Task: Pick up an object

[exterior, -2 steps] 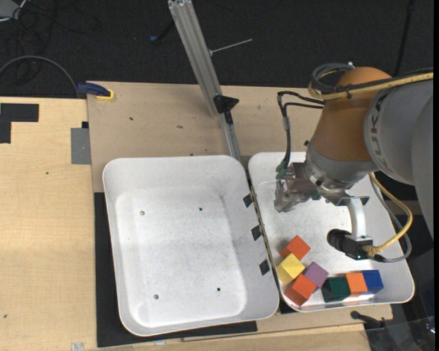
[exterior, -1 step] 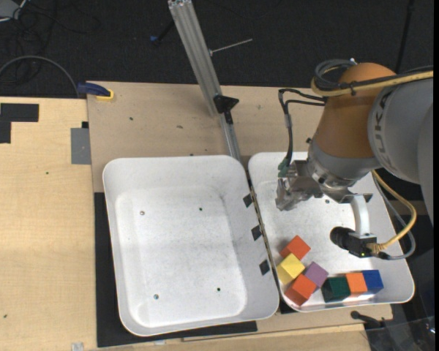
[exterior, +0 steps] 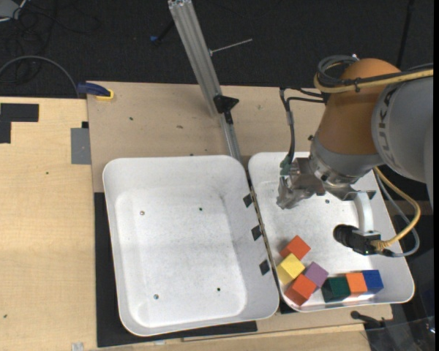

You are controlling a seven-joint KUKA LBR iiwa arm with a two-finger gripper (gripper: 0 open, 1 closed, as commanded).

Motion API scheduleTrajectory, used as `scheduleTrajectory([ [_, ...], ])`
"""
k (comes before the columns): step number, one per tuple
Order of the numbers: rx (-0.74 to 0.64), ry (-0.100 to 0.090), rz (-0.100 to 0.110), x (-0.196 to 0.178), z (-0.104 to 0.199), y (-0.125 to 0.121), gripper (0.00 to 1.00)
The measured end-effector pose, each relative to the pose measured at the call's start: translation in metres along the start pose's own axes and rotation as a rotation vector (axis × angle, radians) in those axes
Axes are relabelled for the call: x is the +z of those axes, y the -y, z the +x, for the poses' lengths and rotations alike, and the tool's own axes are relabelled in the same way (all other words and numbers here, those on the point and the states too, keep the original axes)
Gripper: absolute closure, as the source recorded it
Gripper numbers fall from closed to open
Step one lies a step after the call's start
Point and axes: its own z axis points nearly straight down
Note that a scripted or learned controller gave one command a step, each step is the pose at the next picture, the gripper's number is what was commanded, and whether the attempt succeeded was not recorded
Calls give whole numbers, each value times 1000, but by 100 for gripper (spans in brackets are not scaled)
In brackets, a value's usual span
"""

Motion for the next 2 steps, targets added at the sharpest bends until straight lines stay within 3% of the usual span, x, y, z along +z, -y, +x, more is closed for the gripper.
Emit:
scheduleTrajectory([
  [1,-10,0,2,-9,0,0,100],
  [2,25,-3,-12,-23,74,-17,100],
])
